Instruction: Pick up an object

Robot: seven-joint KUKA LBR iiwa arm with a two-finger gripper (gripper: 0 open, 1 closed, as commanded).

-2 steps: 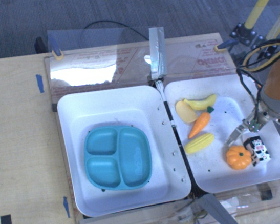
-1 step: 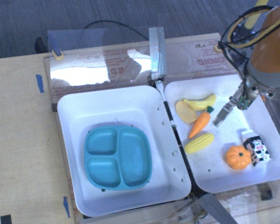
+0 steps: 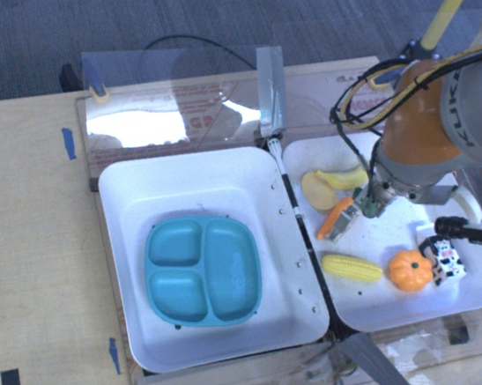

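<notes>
One orange carrot (image 3: 335, 217) slanting lower-left to upper-right beneath pincer (image 3: 351, 214), grip state indiscernible.

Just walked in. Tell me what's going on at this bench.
A grey robot arm with an orange band reaches in from the right over the right white bin. Its hand is down at a small orange carrot-shaped toy, but whether it has gripped it is unclear. Nearby lie a yellow banana toy, a yellow corn cob toy, a small orange pumpkin toy and a black-and-white cow figure. The left white bin holds a teal divided plastic plate.
</notes>
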